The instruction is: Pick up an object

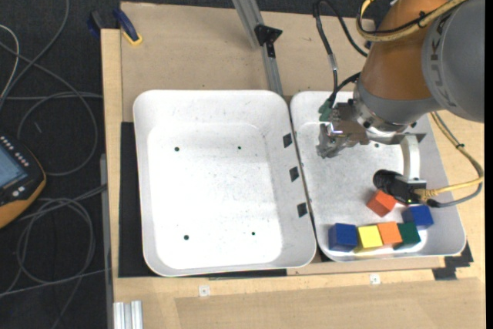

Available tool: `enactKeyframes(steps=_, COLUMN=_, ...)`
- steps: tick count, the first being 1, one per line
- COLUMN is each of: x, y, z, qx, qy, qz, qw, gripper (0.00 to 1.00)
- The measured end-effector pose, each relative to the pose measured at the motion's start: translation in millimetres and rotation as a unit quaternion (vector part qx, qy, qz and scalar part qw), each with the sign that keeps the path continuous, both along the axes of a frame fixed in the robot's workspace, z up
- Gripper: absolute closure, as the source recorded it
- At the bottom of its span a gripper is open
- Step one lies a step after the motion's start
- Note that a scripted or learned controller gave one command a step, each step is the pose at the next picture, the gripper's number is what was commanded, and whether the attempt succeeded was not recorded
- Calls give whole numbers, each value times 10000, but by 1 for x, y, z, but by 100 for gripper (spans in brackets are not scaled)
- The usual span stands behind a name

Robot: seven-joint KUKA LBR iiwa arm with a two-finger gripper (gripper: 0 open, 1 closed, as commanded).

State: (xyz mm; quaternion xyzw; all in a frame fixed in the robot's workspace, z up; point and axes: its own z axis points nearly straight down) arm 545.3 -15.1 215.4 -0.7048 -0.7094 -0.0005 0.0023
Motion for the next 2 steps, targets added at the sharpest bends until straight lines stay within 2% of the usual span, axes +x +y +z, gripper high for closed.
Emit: enactKeyframes(steps=2, x=1, y=109, z=-4, qx=-7, qy=-15, qz=3, qw=10000, gripper=100)
